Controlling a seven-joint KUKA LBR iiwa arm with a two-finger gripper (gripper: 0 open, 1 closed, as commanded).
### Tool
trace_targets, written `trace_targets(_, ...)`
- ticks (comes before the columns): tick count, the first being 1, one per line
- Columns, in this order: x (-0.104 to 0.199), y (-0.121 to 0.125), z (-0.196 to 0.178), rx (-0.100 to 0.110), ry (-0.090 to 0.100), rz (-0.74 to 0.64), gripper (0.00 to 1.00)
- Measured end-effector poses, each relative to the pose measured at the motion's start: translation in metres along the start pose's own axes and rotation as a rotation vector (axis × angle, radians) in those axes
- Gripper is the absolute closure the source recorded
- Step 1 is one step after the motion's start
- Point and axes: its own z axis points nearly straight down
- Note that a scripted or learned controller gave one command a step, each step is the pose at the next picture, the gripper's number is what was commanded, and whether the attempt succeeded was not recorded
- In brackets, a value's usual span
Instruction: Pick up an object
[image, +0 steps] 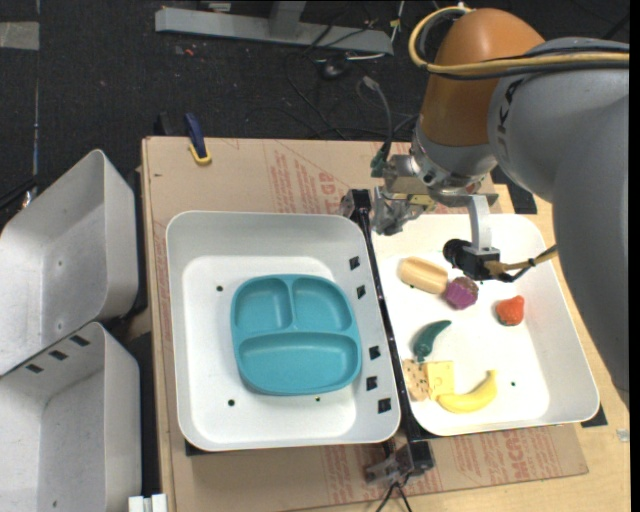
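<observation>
Grey arm with an orange band reaches in from the right. Its two-finger gripper hangs over the far left corner of the right shallow white plastic bin, close to the wall shared with the left shallow white plastic bin. Released or clenched: cannot tell. Nothing seen in its grasp.

Both bins sit on a brown cardboard sheet.

Left bin: one smooth teal plastic plate with three compartments, flat, centred.

Right bin, six small items, all apart from the gripper:
- tan smooth cylindrical roll, nearest the gripper, long axis slanting from far-left to near-right
- yellow curved banana at the near edge, lying left-right, right tip raised
- dark green curved pepper-like piece, tip pointing near-left
- pale yellow flat speckled wedge, just beside the banana
- purple rounded lump, touching the roll's right end
- red-orange rounded piece, right of the lump
</observation>
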Motion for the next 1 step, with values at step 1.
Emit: trace_targets(1,0.0631,0.0078,0.0013,0.0,0.001,-0.001,1.0)
